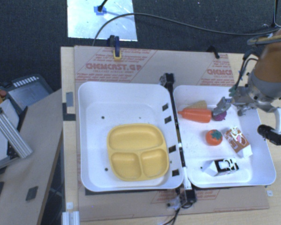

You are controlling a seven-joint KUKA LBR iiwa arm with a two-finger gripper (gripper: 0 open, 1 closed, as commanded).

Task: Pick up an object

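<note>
While the arm reached in from three o'clock, its end effector [221, 109] hung over the right bin [260, 177], low above a purple object [219, 116]; open or closed could not be told. Beside it, toward nine o'clock, lay the carrot [195, 115]. A tomato [214, 137], a brown carton [238, 141] and a white carton [222, 167] sat toward six o'clock. Left bin [91, 125] carried a yellow divided tray [137, 151]. Purple object judged small, light, probably smooth; best pinched across its narrow width.
</note>
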